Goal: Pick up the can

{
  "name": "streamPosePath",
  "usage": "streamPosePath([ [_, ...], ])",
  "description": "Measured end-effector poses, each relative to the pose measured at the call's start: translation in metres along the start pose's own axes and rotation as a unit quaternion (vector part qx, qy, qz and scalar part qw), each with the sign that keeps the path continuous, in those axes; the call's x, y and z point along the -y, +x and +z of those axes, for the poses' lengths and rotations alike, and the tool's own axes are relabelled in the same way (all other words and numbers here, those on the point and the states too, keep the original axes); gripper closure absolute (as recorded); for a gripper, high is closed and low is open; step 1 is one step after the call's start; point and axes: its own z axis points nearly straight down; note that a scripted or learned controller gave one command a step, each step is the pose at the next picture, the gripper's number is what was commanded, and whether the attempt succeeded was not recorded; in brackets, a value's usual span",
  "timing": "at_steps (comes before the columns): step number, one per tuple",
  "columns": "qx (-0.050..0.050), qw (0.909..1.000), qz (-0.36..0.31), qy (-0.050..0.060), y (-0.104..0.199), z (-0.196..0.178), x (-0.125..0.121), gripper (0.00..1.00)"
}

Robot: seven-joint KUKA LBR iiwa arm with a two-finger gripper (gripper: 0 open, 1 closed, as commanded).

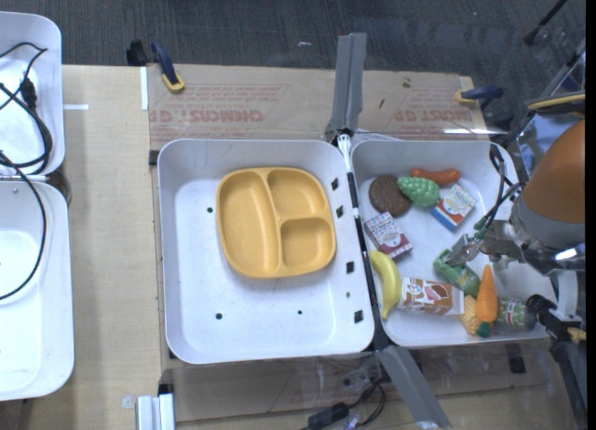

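BENCH, CAMERA VIEW: The grey arm (557, 186), orange band above the wrist, reaches in from the right and hangs its gripper (458, 256) low over the right bin (421, 142). Whether the gripper is wide, narrow or closed on anything can't be told from this angle.

The can (514, 313) lies on its side in the bin's near right corner, below and to the right of the gripper, near it but apart. An orange carrot (485, 300) lies between can and gripper, approx. upright in the view and touching the can's left end.

Just under the gripper sits a green item (456, 275), too small to identify; contact can't be judged. Below and left of the gripper lies a flat drink carton (428, 296), with a banana (386, 279) further left along the bin wall. Left of the gripper is a small red-and-white packet (388, 235). Above it is a blue-and-white box (455, 206). Above-left are a green toy (419, 190), a brown cookie (389, 194) and, furthest back, an orange toy (438, 176).

Well to the left of the gripper, the left bin (177, 233) holds a yellow divided plate (277, 221).
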Motion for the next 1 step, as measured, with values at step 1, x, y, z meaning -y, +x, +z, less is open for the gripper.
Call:
streamPosePath([
  [1, 0.000, 0.9882, 0.153, 0.001, 0.0776, -0.0266, -0.0443, 0.00],
])
